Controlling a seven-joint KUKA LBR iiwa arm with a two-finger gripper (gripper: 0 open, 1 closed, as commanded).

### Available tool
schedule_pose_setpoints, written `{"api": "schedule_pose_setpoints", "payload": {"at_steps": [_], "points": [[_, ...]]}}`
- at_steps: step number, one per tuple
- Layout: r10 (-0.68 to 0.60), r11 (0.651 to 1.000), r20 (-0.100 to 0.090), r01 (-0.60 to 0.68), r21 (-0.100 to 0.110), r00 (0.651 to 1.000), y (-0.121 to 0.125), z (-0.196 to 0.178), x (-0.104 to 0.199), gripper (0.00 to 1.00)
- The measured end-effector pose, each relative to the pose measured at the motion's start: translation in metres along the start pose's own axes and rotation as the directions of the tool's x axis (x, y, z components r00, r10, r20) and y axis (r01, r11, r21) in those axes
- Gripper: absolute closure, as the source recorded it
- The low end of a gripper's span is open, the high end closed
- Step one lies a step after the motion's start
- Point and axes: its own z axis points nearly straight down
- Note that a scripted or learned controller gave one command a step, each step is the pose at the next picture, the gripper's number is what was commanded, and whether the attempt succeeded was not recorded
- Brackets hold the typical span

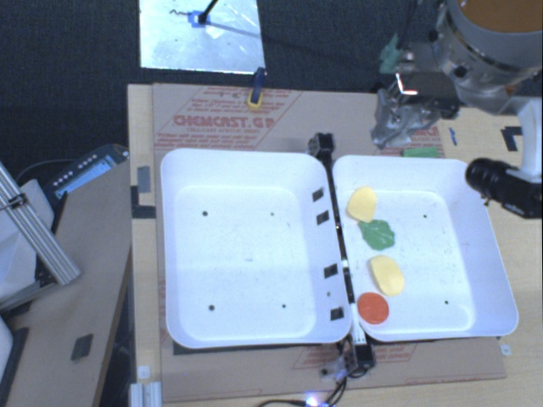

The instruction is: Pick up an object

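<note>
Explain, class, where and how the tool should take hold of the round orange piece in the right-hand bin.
Probably from straight above, closing across the middle of the orange piece. It looks low and round, so any width across it should serve. It lies near the right bin's left wall and front rim, with a yellow piece close behind, so setting the fingers along the open diagonal seems safest.

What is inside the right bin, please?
The right bin holds four small things near its left wall: a yellow piece, a green piece, another yellow one and an orange disc. Nothing covers them; what lies under each piece is hidden.
</note>
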Motion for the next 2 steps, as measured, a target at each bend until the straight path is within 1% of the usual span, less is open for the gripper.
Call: {"api": "schedule_pose_setpoints", "payload": {"at_steps": [1,2], "points": [[-0.002,1.0,0.007,0.002,0.031,1.0,0.001,0.179,0.045,1.0],[-0.004,1.0,0.006,0.004,0.025,1.0,-0.001,0.283,0.104,1.0]]}}
